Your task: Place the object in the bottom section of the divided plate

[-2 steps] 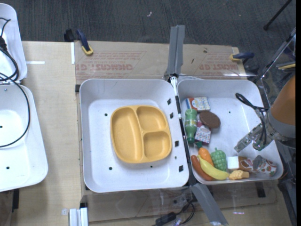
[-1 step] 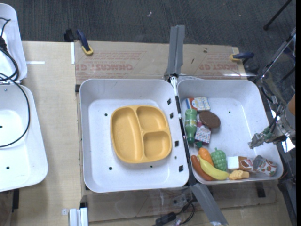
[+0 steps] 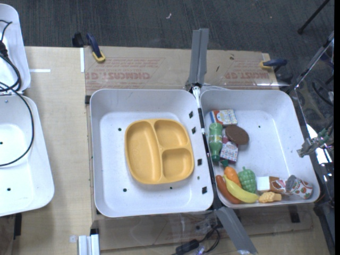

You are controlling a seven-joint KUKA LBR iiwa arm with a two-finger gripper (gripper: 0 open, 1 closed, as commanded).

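A yellow divided plate [image 3: 159,151] lies in the left white bin [image 3: 106,142]. It has a long section on the left and two smaller ones on the right, and all three show bare yellow. The right white bin [image 3: 276,116] holds several toy foods. A green bottle [image 3: 215,139], a brown round piece [image 3: 237,135] and two small printed packets [image 3: 227,116] sit near its left wall. A carrot [image 3: 231,174], a green bumpy piece [image 3: 247,179], a banana [image 3: 240,192] and a red sausage [image 3: 224,189] lie along its front.
A white cube [image 3: 263,183], a small tan piece [image 3: 269,197] and patterned pieces [image 3: 295,186] lie in the right bin's front right corner. A grey divider post [image 3: 199,57] stands between the bins. White trays with a black cable [image 3: 16,142] are at the left.
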